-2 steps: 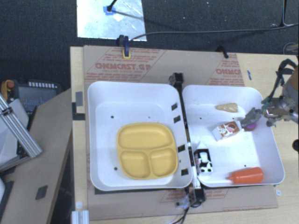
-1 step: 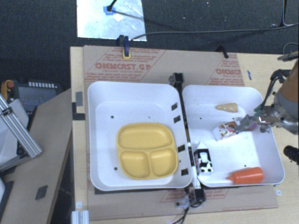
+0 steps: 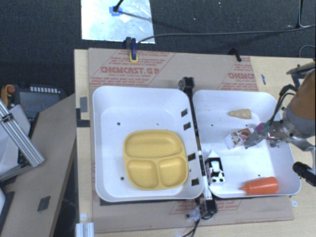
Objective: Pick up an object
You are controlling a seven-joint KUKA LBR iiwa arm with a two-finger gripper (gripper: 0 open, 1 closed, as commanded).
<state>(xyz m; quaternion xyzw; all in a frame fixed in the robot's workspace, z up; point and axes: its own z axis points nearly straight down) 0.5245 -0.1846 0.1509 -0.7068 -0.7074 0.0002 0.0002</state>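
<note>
Gripper (image 3: pixel 256 135) is low in the right bin (image 3: pixel 284 154), reaching in from the right, tip just at the right edge of the small packet (image 3: pixel 237 138). Jaws: can't tell, the tip is a dark blur and no gap reads clearly. Nothing visibly between the fingers, so no grasp claimed.

Nearest target is the packet, white with a reddish print, lying flat mid-bin, touching or nearly touching the tip; which of the two is unclear. Other candidates in the same bin: tan piece (image 3: pixel 240 114) near the back wall, orange bottle (image 3: pixel 260 184) lying on its side at the front wall, black-and-white toy (image 3: pixel 214 172) at the front-left corner against the divider. Left bin (image 3: pixel 106 132) holds a yellow tray (image 3: pixel 155 159) with three compartments, well apart from the arm.

Step looks like the approach/close on the packet. To do it well: centre the tip over the packet rather than at its edge, since a flat thin item grabbed by one corner will likely slide out or just get pushed toward the divider. Press down to the floor before closing so the fingers get under or pinch the film. Lift straight up, slowly; check something is really hanging before counting it. If the packet skates away, the bottle is probably the easier grab: thicker, and approachable across its narrow width.
</note>
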